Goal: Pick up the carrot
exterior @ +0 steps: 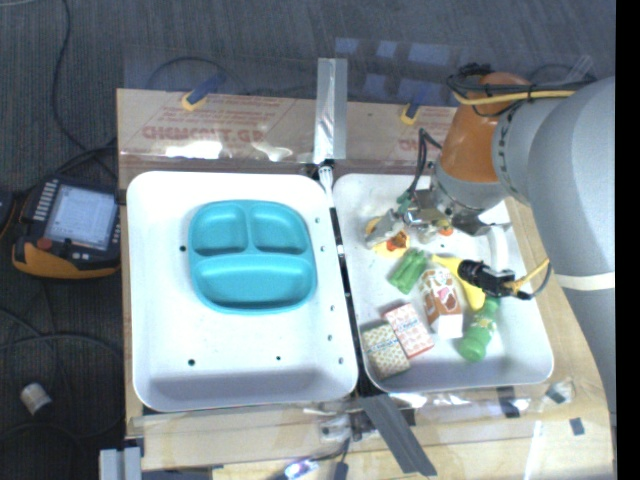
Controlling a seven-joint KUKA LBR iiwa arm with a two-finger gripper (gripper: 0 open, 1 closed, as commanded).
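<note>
The carrot (396, 240) looks like a small orange piece lying in the upper left part of the right bin (520, 363), beside a yellowish item (377, 228). My gripper (418, 216) hangs low over the bin just up and right of the carrot, and close to it. The metal gripper body partly covers what lies beneath it. The orange-banded wrist (470, 148) rises behind it toward the right.
The right bin also has a green item (408, 268), a red-and-white carton (441, 299), a banana (470, 272), a green bottle (478, 337) and two small boxes (408, 329) (383, 349). A blue divided tray (250, 253) sits in the left bin (160, 368).
</note>
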